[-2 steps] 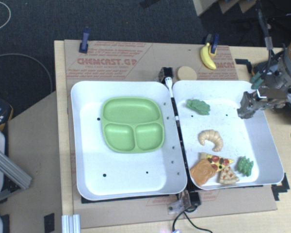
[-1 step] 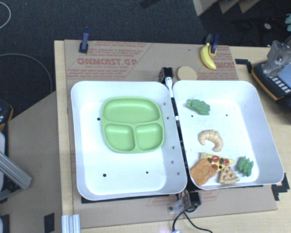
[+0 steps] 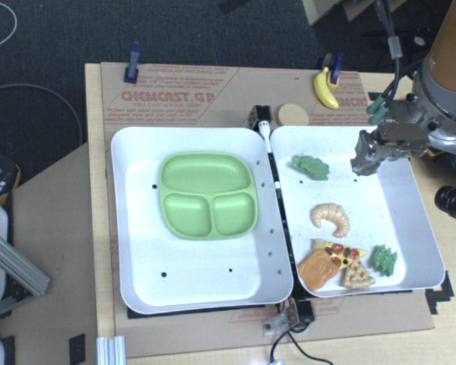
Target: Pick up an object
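1. Gripper (image 3: 365, 162) hangs over the upper right part of the right bin (image 3: 410, 204), at the end of the grey arm reaching in from the right; whether it is spread or pressed together cannot be told from this slanted view, and nothing is seen between its tips.
2. Just left of it, apart from it, a green leafy toy (image 3: 311, 166) lies on the bin floor near the top.
3. Below that, near the bin's middle, lies a pale croissant (image 3: 331, 217).
4. At the bin's lower edge sit 3 more pieces close together: a brown roast-chicken piece (image 3: 318, 268), a pizza slice (image 3: 348, 261) touching it, and a small green broccoli-like toy (image 3: 384, 259) just to the right.
5. Left bin (image 3: 137, 265) holds a green divided plate (image 3: 208, 195) with 3 compartments, lying flat in its upper middle.
6. Outside the bins, on the cardboard-covered bench (image 3: 175, 93), a yellow banana (image 3: 325, 90) and a round tan disc (image 3: 292, 115) rest above the right bin.
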